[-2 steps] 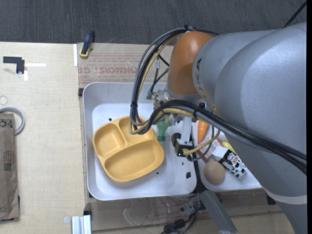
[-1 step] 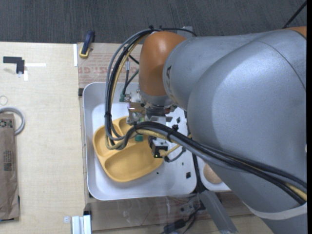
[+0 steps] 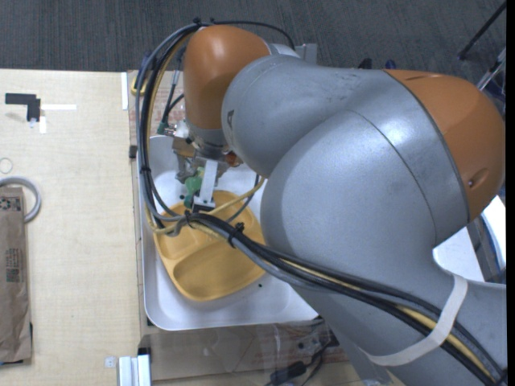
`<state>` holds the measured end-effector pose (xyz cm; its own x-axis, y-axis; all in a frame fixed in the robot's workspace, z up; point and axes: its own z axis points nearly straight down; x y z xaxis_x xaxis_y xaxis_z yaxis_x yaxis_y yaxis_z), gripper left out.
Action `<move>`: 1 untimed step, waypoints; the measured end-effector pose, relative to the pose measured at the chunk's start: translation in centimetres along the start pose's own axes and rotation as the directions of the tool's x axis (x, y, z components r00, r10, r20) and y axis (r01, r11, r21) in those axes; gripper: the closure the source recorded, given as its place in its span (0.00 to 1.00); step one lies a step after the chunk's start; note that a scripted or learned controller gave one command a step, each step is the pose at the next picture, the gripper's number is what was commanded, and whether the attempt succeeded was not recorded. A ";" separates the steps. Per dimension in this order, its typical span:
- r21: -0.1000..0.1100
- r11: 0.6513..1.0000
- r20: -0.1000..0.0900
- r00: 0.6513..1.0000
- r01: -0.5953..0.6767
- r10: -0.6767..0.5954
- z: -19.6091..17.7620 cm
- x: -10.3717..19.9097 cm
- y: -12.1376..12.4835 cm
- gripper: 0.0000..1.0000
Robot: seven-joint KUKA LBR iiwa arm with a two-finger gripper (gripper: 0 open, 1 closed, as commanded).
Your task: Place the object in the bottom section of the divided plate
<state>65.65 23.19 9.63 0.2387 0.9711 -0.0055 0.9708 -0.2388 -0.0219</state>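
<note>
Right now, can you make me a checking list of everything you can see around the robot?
Surface: light wooden bench bearing a shallow white bin.
Job's things: yellow divided plastic plate lies in the bin; a small green object shows at the gripper, hold unclear.
Clutter: brown paper packet at the bench's left edge; small black bracket at top left.
Grippers: two-finger gripper sits over the plate's upper part.
Cables: black cables loop beside the arm and cross the plate.
Surroundings: dark grey carpet floor.

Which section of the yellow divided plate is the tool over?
The upper section: the tool hangs at the divided plate's far rim; the large lower section lies uncovered.
</note>
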 end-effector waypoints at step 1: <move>0.007 1.000 0.006 1.000 0.007 -0.007 -0.5 0.1 -0.2 1.00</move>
<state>65.48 23.30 10.11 0.2322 0.9726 -0.0110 0.9722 -0.2324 -0.0292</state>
